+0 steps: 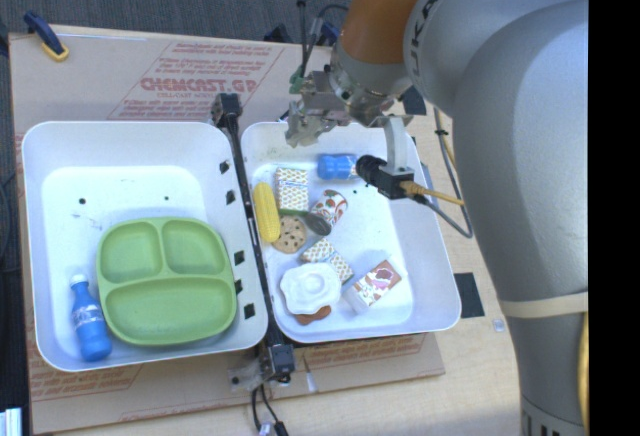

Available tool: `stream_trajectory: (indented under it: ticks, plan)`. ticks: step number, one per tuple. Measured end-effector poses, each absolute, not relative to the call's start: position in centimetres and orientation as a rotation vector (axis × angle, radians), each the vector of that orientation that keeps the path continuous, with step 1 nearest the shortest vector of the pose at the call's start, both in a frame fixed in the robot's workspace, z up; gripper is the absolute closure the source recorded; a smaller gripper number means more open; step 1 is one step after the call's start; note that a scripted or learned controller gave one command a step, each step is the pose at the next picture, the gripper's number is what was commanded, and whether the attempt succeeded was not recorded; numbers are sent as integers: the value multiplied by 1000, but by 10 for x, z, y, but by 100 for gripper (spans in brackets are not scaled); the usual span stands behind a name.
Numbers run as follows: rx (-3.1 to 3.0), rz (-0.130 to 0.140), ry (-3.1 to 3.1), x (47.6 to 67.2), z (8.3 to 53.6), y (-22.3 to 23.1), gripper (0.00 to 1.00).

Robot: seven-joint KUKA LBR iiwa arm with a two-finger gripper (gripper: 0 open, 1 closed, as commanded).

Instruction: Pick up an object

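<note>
My gripper (304, 127) hovers over the far left corner of the right bin (430, 254), with nothing visibly between its fingers. Just below it lie a patterned box (292, 187) and a blue cylinder (337, 166). Closer to the front are a yellow corn cob (266, 211), a cookie (291, 235), a small printed can (329, 207) and a grey spoon (308, 221). A fried egg toy (310, 289), a patterned packet (328, 257) and a red-and-white carton (373, 285) lie at the bin's near end.
The left bin (60, 174) holds a green divided plate (165, 279) and a blue bottle (88, 318) at its near left corner. A black clip (226, 107) sits between the bins at the far edge. Cardboard (200, 74) lies under both bins.
</note>
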State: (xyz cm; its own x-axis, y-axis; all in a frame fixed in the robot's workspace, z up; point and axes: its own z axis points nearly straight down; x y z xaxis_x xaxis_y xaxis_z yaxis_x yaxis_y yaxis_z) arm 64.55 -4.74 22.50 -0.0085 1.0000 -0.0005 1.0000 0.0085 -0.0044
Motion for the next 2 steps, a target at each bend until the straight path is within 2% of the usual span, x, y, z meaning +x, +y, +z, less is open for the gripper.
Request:
stream_trajectory:
  ticks: [1, 2]
  plan:
    - [-2211, 6, -2230, 605, 232, -13, 100]
    - [-2212, 6, -2229, 605, 232, -13, 0]
